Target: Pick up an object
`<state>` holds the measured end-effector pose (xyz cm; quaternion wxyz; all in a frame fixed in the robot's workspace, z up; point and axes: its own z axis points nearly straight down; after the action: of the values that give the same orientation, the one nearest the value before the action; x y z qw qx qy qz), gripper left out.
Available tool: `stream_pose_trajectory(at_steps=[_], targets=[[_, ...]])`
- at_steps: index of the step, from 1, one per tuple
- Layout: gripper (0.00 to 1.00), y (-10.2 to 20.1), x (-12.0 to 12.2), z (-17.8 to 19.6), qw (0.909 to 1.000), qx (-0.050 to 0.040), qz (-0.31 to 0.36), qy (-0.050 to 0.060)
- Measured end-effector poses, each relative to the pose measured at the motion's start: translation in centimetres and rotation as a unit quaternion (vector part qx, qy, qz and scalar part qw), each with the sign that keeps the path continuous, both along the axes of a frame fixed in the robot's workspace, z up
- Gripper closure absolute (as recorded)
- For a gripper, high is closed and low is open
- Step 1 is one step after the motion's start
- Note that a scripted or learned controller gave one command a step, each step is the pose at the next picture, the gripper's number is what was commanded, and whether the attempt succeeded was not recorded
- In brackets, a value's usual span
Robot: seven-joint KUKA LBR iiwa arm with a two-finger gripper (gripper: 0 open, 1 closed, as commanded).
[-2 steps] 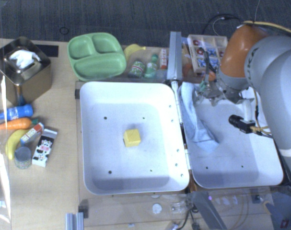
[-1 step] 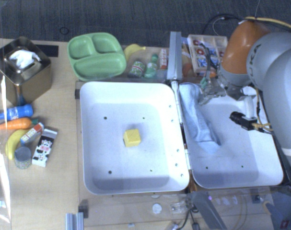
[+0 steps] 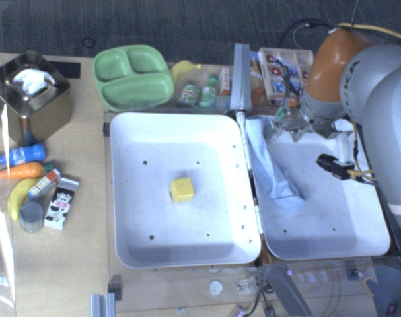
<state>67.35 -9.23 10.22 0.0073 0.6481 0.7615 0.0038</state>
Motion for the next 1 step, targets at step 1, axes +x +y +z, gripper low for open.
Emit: stream_pose_trajectory(at_steps=[1], targets=[[0.0, -7.74, -0.24, 1.34, 0.9973, 0.0015, -0.073, 0.003]])
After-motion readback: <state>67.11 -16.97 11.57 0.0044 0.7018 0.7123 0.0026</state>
